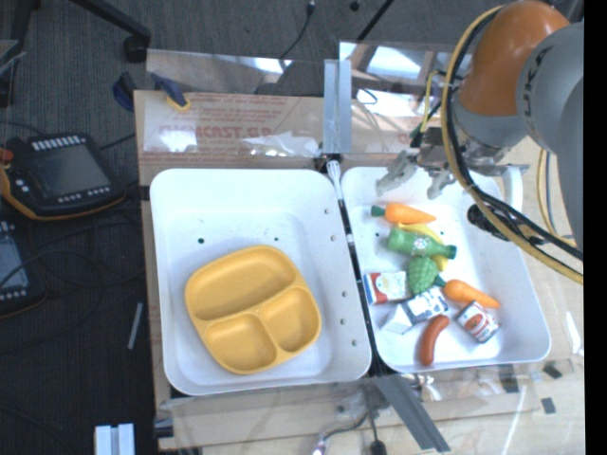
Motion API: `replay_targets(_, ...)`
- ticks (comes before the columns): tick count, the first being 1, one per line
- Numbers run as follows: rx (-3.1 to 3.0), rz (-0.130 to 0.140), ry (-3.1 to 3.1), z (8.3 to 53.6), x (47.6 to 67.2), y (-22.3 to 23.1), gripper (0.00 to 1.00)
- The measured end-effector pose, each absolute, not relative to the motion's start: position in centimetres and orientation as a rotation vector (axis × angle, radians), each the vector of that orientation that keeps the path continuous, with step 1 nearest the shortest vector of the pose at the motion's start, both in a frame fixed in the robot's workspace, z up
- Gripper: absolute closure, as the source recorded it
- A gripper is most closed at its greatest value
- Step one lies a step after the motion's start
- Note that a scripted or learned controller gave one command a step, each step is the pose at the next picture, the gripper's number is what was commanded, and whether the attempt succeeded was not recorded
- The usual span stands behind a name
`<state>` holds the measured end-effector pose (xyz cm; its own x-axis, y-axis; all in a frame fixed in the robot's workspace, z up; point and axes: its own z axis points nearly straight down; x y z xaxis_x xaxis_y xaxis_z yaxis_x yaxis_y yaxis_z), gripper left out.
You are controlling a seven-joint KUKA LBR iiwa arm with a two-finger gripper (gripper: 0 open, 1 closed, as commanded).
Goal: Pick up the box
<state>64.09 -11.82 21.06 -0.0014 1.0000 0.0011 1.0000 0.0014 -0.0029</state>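
Note:
A small red and white box lies in the right bin, near its left wall. Just right of it rests a white and dark carton. My gripper hangs over the far end of the right bin, open, with nothing between its fingers. It is well behind the box, just past an orange carrot. The grey arm with its orange band comes in from the upper right.
The right bin also holds a green bottle, a green broccoli-like piece, a second carrot, a sausage and a small can, packed around the box. A yellow divided plate lies in the left bin.

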Motion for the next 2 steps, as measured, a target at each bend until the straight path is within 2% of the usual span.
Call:
replay_targets(1,-2.341,0.005,-2.090,13.2,57.5,-12.2,0.00)
replay_targets(2,-2.008,0.007,-2.446,9.3,59.4,-11.0,0.00)
